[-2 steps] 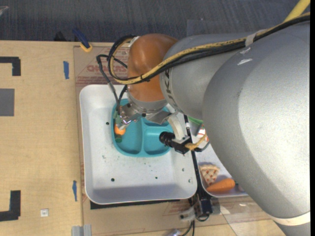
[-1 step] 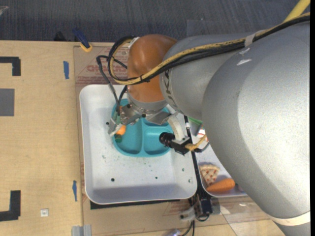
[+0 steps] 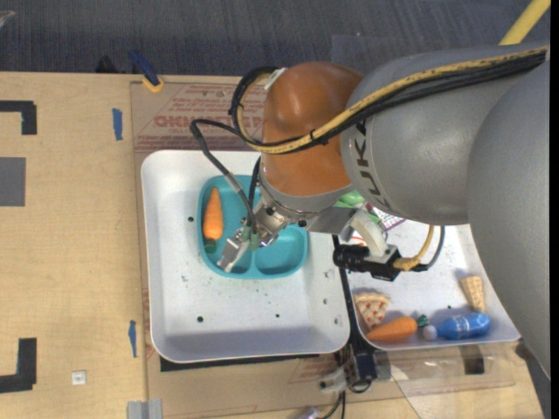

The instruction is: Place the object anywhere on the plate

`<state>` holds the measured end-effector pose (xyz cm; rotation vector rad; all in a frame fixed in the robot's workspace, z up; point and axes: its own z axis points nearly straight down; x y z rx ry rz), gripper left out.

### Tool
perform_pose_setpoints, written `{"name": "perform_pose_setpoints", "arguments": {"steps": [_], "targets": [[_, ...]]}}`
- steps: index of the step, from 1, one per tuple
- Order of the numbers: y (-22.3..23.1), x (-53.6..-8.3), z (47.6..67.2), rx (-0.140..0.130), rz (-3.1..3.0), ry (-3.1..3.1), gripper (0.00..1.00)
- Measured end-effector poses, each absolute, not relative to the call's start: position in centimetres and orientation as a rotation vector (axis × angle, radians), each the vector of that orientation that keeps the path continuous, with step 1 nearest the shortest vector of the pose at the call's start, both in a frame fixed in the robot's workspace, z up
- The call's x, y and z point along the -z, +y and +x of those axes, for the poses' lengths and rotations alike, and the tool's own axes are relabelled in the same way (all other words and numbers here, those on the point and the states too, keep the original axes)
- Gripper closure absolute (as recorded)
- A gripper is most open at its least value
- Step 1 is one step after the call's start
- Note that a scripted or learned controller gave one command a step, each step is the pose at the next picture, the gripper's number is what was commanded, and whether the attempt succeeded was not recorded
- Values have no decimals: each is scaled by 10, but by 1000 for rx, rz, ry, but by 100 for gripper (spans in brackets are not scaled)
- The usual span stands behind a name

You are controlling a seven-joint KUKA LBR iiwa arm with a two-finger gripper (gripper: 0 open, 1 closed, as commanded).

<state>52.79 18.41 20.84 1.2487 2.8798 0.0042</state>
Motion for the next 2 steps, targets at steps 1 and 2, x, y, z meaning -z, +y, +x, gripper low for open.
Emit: {"name": "perform_pose_setpoints", "arguments": {"steps": [1,2], "targets": [[185,-218,529,-7,1248,2878,100],[184,-217,529,-5,1249,2879,0]]}}
